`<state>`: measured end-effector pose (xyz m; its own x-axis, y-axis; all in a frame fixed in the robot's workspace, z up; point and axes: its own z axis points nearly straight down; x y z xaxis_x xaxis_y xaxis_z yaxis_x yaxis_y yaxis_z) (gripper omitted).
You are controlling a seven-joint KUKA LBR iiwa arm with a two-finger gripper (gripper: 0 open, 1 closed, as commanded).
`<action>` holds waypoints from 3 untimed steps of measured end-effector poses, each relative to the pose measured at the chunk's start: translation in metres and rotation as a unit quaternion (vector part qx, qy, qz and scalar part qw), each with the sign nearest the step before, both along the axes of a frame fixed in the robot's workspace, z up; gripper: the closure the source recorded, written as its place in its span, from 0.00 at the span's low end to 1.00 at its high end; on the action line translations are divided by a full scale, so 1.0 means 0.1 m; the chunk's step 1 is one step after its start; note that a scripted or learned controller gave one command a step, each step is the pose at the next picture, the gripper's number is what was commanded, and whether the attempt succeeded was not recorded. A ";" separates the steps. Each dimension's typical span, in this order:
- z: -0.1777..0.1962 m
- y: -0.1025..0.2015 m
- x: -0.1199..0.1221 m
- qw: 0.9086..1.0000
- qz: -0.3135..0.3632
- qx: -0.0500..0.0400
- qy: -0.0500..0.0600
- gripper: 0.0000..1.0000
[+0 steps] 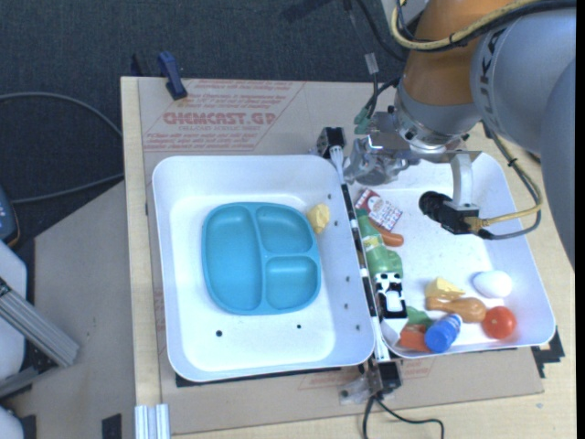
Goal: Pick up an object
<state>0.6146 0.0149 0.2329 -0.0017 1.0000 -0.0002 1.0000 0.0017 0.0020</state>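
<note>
My gripper hangs at the back left corner of the right bin, just above a small red-and-white packet. Below it along the bin's left wall lie a green bottle, an orange carrot-like piece and a black-and-white box. At the front of the bin sit a yellow wedge, a tan piece, a white egg, a red tomato, a blue cap and a red-green piece. A small yellow object rests in the left bin.
A blue divided plate lies in the middle of the left bin. The arm's orange band and grey body loom over the back of the right bin, with a black fitting and cable hanging over it. A blue clamp sits at the bench's far left.
</note>
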 end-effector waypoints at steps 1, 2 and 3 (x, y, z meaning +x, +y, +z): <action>-0.11 0.38 -0.31 1.000 0.000 0.001 0.002 1.00; -0.10 0.36 -0.41 1.000 -0.001 0.000 0.002 1.00; -0.30 -0.09 -0.45 1.000 -0.002 0.000 0.002 1.00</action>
